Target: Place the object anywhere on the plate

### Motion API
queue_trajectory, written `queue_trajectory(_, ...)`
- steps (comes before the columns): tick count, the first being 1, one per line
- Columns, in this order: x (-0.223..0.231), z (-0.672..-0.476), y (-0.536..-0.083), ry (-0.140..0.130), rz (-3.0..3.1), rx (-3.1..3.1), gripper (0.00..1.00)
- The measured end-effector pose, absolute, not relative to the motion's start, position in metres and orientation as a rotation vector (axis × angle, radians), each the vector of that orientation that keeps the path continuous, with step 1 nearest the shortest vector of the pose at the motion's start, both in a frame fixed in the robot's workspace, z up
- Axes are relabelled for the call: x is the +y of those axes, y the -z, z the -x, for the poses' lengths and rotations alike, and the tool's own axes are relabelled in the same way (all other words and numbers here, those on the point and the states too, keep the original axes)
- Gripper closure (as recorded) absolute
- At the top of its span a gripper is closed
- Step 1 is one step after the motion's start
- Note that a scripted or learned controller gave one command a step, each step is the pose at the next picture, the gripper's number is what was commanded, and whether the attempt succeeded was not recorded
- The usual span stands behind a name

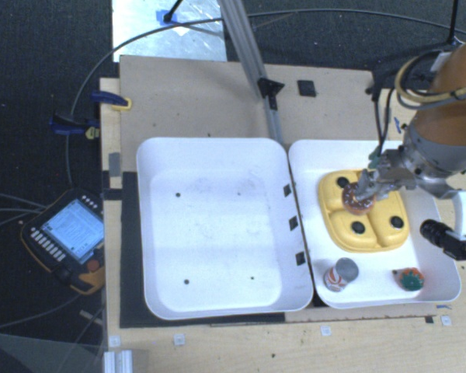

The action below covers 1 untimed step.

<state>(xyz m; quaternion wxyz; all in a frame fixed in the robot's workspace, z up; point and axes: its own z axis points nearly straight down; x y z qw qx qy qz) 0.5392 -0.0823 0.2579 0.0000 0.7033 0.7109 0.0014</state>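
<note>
Yellow plastic plate (363,222), lobed and marked with several dark spots, lying in the right-hand white bin (435,286) toward its middle. The gripper (364,191) of the grey arm (443,142) stands directly over the plate's upper left part. The arm enters from the right and bears an orange band and looped cables near the wrist. At the gripper's tip is a small brown-and-pink object (359,202), seen against the yellow surface. Whether the gripper is open or closed about it, and whether the object rests on the plate, cannot be told from this slant.

In the same bin, along the near wall, a small grey-and-red cup (340,274) stands just off the plate's lower left corner. A small green-and-orange item (408,280) lies to the right of the cup, apart from the plate. A black fitting (444,239) projects over the bin's right rim, near the plate's right edge.

The left-hand white bin (159,286) adjoins the right one, and small black clips lie along their shared edge. A metal pole (245,45) crosses the upper bench at a slant. Blue clamps (71,124) grip the bench's left edge. An orange-edged pendant (66,238) with a lit blue screen lies on the dark floor at left, its writing too small to read.
</note>
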Motion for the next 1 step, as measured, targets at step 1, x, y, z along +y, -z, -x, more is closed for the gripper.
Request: queue_trajectory(1,-0.0221,-0.5394,-0.2452,-0.003,-2.21,2.233,1.0)
